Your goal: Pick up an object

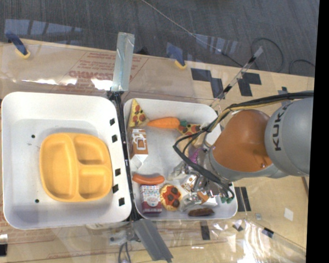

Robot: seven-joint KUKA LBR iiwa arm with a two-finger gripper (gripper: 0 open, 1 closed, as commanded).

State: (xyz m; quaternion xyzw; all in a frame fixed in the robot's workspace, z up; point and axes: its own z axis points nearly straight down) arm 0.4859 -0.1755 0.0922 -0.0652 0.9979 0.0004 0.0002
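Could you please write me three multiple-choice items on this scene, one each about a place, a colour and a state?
1. Where does the divided tray lie?
A. in the left bin
B. in the right bin
C. on the floor

2. What colour is the divided tray?
A. blue
B. yellow
C. black

3. How does the toy carrot lie?
A. standing on its tip
B. flat on the bin floor
C. on top of the tray

Answers:
1. A: the tray sits on the floor of the left bin, while the toy food lies in the right bin.
2. B: its whole surface is yellow.
3. B: it lies lengthwise on the white floor near the right bin's far wall, beside the pizza slice.
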